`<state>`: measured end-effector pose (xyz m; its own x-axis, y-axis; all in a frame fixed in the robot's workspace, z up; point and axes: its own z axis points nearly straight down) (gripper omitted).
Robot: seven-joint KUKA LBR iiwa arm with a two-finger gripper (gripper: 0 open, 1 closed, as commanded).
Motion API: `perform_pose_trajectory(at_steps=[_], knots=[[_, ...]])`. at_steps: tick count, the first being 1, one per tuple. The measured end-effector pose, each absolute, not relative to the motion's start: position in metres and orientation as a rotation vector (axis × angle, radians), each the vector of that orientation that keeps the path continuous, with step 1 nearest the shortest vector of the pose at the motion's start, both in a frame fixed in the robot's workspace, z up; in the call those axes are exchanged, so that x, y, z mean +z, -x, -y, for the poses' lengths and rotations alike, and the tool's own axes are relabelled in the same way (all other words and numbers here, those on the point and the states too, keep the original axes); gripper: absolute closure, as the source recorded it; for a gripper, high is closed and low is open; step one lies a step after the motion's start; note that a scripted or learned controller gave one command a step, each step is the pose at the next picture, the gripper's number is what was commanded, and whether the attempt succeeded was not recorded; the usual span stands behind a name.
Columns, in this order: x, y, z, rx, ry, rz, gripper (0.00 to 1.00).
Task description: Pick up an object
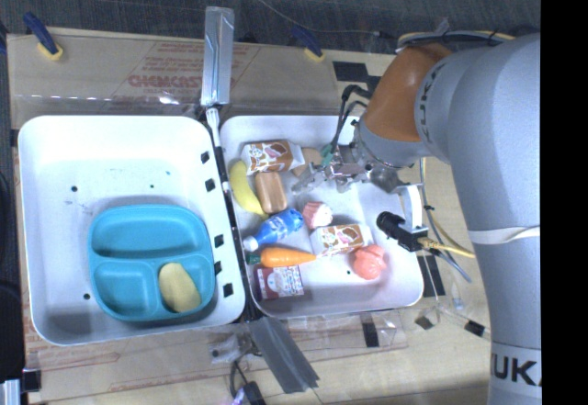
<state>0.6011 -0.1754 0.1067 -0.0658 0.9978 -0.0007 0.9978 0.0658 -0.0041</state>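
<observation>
- At the near edge of the right bin (404,288) lies a flat dark-red packet (280,282), close to the wall shared with the left bin (46,210).
- Just beyond the packet an orange carrot (288,257) lies crosswise, its tip pointing toward a small printed carton (340,239), with a pink peach-like fruit (368,262) to the right of that carton.
- A blue bottle with a white cap (276,229) rests tilted just above the carrot, and a small pink-and-white item (317,213) sits beside it.
- Farther in, a brown block, perhaps bread (269,191), lies against a yellow banana (243,187) that runs along the dividing wall.
- Beyond those, a brown printed box (269,156) lies near the far wall of the right bin.
- In the left bin a blue divided tray (129,247) sits toward the near side, with a yellowish potato-like item (180,287) in its near right compartment.
- The grey arm (487,118) reaches in from the right, its orange band (397,100) above the wrist.
- The tool (323,169) hangs over the far middle of the right bin, just right of the brown printed box; I cannot tell how it is set, and nothing is seen held in it.
- The tabletop (110,73) beyond the bins carries a brown cardboard sheet with red print.
</observation>
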Motion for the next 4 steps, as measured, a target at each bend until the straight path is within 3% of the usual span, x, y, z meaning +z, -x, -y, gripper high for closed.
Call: perform_pose_trajectory(at_steps=[1, 4], knots=[[0.0922, -0.5714, 0.2089, 0.001, 1.994, 2.425, 0.0], [0.0922, -0.5715, 0.2089, 0.001, 1.994, 2.425, 0.0]])
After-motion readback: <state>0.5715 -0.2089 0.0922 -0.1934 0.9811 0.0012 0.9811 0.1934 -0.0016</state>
